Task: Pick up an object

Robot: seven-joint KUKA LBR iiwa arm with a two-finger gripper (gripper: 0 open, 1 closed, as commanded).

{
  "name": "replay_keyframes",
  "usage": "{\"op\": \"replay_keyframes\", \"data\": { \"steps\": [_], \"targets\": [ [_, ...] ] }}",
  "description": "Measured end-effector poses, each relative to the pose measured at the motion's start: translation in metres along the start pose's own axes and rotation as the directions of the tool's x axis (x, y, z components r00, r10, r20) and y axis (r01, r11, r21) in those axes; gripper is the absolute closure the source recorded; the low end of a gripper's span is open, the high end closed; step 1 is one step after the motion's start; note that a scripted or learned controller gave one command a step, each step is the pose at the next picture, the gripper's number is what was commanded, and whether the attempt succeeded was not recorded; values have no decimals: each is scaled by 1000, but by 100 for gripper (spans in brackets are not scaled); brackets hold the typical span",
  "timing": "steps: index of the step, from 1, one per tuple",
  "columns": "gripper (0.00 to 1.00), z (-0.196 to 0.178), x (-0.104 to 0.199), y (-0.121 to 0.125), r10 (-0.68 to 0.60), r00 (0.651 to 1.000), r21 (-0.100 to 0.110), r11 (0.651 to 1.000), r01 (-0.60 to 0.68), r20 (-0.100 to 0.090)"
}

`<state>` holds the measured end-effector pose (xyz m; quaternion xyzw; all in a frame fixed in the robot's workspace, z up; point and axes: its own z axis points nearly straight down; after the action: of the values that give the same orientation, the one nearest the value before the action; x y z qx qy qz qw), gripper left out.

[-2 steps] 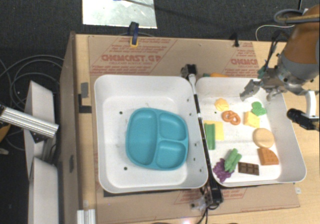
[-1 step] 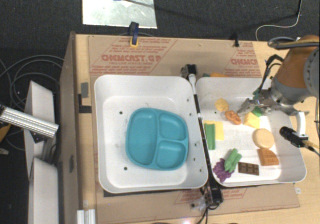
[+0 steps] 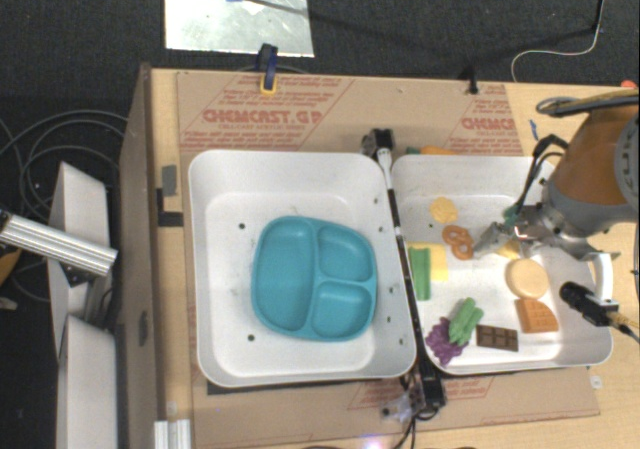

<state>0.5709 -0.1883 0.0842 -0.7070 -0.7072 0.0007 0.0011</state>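
A single fixed camera sits above the bench and looks down at a slant — both white bins fall within frame, left bin near centre, right bin toward the right edge, from a moderate height.

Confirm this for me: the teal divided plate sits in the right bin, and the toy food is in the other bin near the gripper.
Not quite. The camera view shows the teal divided plate in the left bin, not the right. The toy food is in the other bin near the gripper, as you said.
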Motion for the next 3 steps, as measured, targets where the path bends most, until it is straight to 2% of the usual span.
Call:
{"op": "replay_keyframes", "data": {
  "steps": [1,2,3],
  "targets": [
    [0,-1,114,53,-15,1000,-9,1000,15,-2],
    [0,0,57,-31,5,1000,3,1000,-5,0],
    [0,1,87,-87,0,1000,3,1000,0,-2]
  ]
}}
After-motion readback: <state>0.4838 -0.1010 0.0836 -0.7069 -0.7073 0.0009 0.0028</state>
